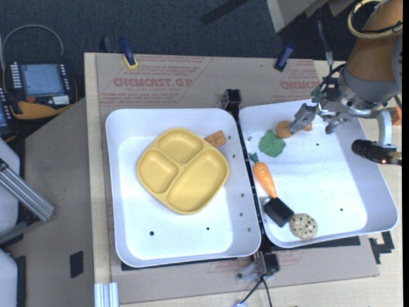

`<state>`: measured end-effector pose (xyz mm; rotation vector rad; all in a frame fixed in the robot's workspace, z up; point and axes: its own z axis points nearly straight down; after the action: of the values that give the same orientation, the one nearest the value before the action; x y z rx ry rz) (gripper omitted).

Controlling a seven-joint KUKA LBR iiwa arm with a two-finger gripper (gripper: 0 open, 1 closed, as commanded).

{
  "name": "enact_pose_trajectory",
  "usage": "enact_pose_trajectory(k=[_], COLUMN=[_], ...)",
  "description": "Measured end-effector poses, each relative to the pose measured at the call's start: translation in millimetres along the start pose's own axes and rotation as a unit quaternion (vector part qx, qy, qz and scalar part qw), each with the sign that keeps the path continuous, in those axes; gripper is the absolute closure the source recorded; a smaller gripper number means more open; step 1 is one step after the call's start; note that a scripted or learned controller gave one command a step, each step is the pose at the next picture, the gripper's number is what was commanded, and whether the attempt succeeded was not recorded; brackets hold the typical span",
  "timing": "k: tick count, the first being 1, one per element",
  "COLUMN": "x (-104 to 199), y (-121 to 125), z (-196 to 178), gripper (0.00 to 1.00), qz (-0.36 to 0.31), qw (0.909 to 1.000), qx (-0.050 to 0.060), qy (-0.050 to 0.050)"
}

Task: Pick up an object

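Since the gripper [314,115] hangs spread and empty just right of the orange piece [284,130], closing there could miss it

Bright, even overhead light fills the scene, glaring off the two white bins [374,190] until their surfaces nearly wash out, leaving only soft shadows beneath the yellow divided plate [183,170], while the dark floor [192,11] stays dim and the picture is slightly soft throughout.
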<state>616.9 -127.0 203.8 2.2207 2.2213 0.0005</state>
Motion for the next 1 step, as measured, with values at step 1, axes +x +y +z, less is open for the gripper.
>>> enact_pose_trajectory(k=[1], x=[-1.3], y=[9.3], z=[55.1], gripper=[0.0], qz=[0.0], qw=[1.0], qx=[0.003], qy=[0.001])
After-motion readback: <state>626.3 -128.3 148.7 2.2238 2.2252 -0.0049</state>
